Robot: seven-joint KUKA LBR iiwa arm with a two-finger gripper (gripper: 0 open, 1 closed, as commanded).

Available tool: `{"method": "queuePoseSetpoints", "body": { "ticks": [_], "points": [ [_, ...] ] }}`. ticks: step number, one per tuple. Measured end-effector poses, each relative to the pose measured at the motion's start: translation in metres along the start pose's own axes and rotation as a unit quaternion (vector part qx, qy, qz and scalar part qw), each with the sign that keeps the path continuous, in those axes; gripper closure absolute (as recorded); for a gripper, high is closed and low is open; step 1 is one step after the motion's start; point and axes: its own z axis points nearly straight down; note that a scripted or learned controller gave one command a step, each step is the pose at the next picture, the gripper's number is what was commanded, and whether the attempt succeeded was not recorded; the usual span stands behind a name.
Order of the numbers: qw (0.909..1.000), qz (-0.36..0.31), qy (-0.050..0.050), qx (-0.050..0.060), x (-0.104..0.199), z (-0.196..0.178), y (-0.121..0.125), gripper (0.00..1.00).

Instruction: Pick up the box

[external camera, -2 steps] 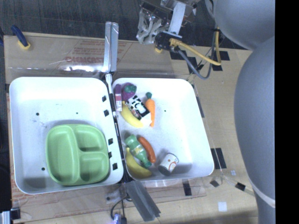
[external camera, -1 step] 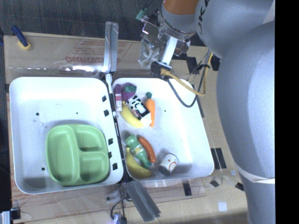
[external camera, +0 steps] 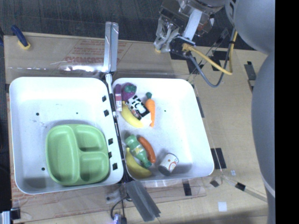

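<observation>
The box (external camera: 136, 107) is a small black-and-white carton in the right bin (external camera: 187, 125), near its back left corner. It lies partly on a yellow banana (external camera: 132, 120), between a purple item (external camera: 126, 92) and an orange carrot (external camera: 151, 112). My gripper (external camera: 165, 37) hangs above the bench behind the right bin's far rim, well back and a little right of the box. Its fingers are open and hold nothing.
Near the right bin's front left lie a green bottle (external camera: 137, 149), a red-orange sausage-shaped item (external camera: 147, 149), a second banana (external camera: 135, 169) and a small cup (external camera: 168, 163). A green divided tray (external camera: 77, 154) sits in the left bin (external camera: 28, 106). A yellow cable (external camera: 212, 62) trails from the wrist.
</observation>
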Motion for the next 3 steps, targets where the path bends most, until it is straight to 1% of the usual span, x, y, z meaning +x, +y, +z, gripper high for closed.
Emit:
{"method": "queuePoseSetpoints", "body": {
  "ticks": [1, 2, 3],
  "points": [
    [0.9999, 0.012, -0.001, 0.002, -0.047, 0.108, 0.035, 1.0],
    [0.9995, -0.032, -0.001, 0.002, 0.002, 0.117, 0.008, 1.0],
    [1.0, 0.007, 0.0, 0.0, 0.007, 0.0, 0.017, 1.0]
  ]
}}
